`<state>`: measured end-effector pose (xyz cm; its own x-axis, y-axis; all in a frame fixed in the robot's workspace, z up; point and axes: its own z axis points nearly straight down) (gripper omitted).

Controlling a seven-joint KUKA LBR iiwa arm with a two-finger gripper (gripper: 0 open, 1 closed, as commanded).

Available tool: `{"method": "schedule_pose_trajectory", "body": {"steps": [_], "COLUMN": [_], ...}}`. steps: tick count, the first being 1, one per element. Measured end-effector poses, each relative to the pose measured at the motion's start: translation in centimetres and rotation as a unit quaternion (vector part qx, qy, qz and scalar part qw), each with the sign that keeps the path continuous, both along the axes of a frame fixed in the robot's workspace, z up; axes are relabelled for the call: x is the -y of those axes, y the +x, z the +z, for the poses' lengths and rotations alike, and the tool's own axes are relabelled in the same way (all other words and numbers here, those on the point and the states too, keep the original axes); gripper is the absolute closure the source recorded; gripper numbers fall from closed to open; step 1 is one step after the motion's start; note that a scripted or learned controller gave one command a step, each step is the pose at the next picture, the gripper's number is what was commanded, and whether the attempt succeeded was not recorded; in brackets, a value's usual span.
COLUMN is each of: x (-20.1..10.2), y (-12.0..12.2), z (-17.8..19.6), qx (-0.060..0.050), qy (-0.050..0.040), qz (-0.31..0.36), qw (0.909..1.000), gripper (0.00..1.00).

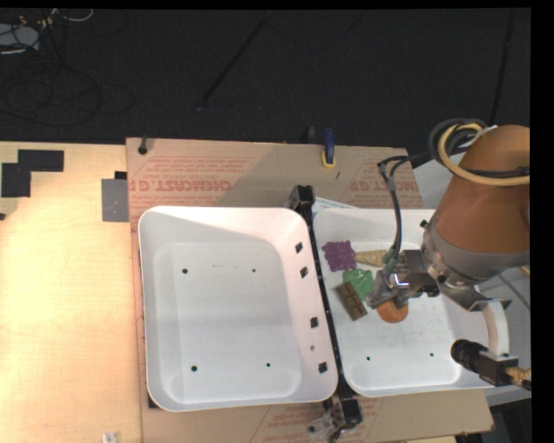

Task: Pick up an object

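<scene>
Camera view, arm: your grey two-finger gripper (pixel 391 290) is down in the right white bin (pixel 407 376).
Camera view, target: small round orange object (pixel 394 311) lies on the bin floor, touching the tool's tip.
Camera view, grip: can't tell.
Camera view, progress: nothing lifted yet; grasp and raise remain, I'd judge.

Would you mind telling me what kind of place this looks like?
Probably a robotics lab: an arm reaches over two white bins clamped to cardboard, with small toys in the right-hand one and loose cables behind.
</scene>
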<state>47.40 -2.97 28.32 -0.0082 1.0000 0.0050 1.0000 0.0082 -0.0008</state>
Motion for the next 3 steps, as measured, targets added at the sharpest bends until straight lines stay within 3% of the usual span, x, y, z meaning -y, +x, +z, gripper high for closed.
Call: {"method": "schedule_pose_trajectory", "body": {"steps": [1, 2, 3], "x": [-9.0, -4.5, -8.3], "y": [3.3, 4.6, 7.8], "z": [2.8, 4.8, 4.2], "qx": [0.001, 0.0, -0.001], "qy": [-0.0011, -0.0033, -0.0026], "qz": [0.001, -0.006, -0.003], "qw": [1.0, 1.0, 1.0], "gripper": [1.0, 1.0, 1.0]}}
